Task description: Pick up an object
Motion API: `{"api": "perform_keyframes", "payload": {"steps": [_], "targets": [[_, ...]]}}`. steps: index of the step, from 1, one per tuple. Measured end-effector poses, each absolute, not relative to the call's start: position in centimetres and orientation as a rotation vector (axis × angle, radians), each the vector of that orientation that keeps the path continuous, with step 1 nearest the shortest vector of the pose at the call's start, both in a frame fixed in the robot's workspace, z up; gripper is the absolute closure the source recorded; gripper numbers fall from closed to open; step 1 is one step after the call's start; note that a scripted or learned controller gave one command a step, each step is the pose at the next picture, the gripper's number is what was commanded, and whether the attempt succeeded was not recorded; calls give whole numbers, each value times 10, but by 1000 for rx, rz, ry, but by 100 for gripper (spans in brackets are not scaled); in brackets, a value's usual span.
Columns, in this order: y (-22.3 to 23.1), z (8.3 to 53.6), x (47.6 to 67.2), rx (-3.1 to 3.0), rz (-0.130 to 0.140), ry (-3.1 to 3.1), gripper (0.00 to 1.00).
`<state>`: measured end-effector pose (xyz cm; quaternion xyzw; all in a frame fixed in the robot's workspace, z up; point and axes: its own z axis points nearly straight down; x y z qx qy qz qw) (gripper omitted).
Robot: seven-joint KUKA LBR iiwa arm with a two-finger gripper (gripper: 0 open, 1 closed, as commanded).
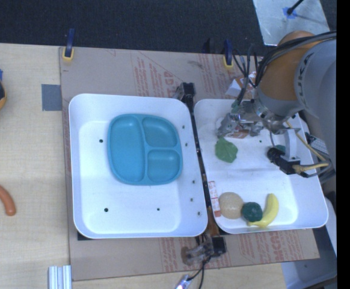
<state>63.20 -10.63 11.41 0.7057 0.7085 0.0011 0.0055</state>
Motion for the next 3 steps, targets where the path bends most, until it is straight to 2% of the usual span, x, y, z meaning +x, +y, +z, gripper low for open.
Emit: {"api": "perform_keyframes", "payload": {"steps": [1,2,3], "targets": [[-129,100,658,2222,-7,2239,0],[-131,92,599,2217,-5,2228,0],[-114,91,651,2241,-33,2232,0]]}}
